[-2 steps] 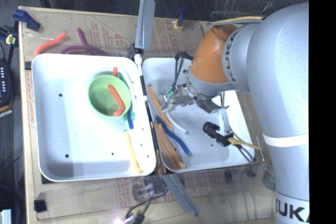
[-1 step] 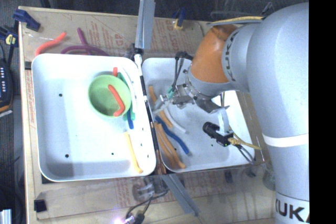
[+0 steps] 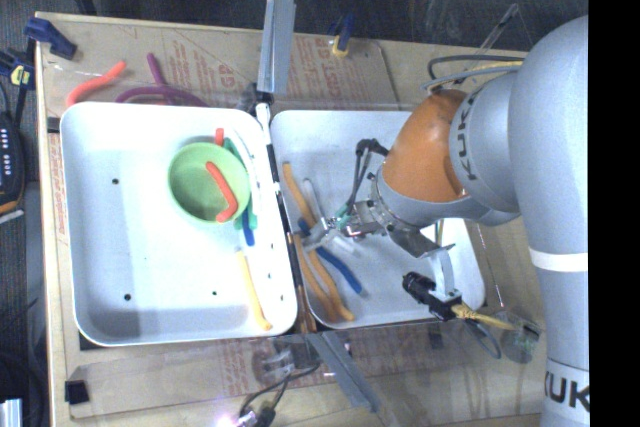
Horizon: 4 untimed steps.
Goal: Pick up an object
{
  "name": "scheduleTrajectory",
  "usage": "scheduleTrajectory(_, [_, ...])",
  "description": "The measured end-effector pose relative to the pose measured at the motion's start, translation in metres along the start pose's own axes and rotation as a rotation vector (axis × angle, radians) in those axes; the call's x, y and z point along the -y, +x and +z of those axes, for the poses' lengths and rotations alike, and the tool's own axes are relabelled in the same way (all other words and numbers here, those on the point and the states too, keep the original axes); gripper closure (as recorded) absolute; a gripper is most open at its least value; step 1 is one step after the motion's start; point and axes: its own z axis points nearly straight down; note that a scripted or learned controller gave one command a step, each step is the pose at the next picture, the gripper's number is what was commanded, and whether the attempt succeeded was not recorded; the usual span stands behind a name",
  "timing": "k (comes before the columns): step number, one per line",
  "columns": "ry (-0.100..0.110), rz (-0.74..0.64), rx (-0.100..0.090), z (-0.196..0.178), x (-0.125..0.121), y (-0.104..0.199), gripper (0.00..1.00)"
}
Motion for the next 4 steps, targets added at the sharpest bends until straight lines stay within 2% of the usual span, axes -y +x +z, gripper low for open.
scheduleTrajectory(1, [0.007,-0.009,-0.009,-0.011,-0.001,0.004,1.0])
scheduleTrajectory(2, [0.001,0.054,0.002,-0.199,0.004,0.005,1.0])
scheduleTrajectory(3, [0.001,0.054,0.001,-0.199,0.004,0.005,0.0])
scheduleTrajectory(4, [0.007,0.104,0.0,-0.066,-0.017,0.017,0.0])
